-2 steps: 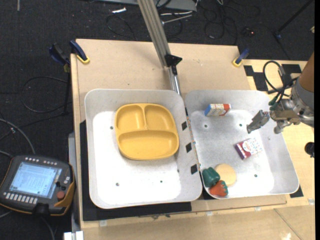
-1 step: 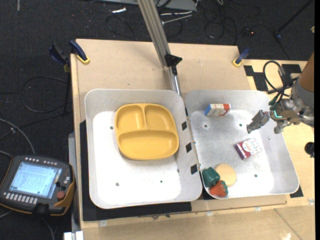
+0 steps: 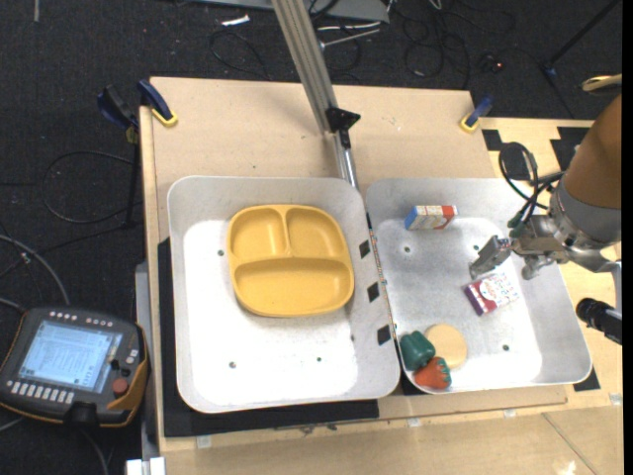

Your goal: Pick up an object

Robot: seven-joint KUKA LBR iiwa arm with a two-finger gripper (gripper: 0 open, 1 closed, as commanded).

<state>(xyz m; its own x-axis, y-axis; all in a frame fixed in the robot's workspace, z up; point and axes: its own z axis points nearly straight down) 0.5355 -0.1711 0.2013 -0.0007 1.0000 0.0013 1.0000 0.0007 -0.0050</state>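
Observation:
My gripper [image 3: 506, 255] hangs over the right bin [image 3: 554, 359], near its right side, just above a small purple and white packet [image 3: 494, 293] lying flat. A white box with red and blue print [image 3: 431, 217] rests at the far side of that bin. At the bin's near left corner sit a green piece [image 3: 416, 346], a round tan disc [image 3: 448, 342] and a red-orange piece [image 3: 433, 373], bunched together. Nothing shows between the fingers.
The left bin [image 3: 198, 364] holds a yellow divided plate [image 3: 291, 259]. A metal pole [image 3: 309, 52] slants up from between the bins. A teach pendant [image 3: 69, 364] lies on the floor at the left. Clamps [image 3: 155, 103] mark the bench's far corners.

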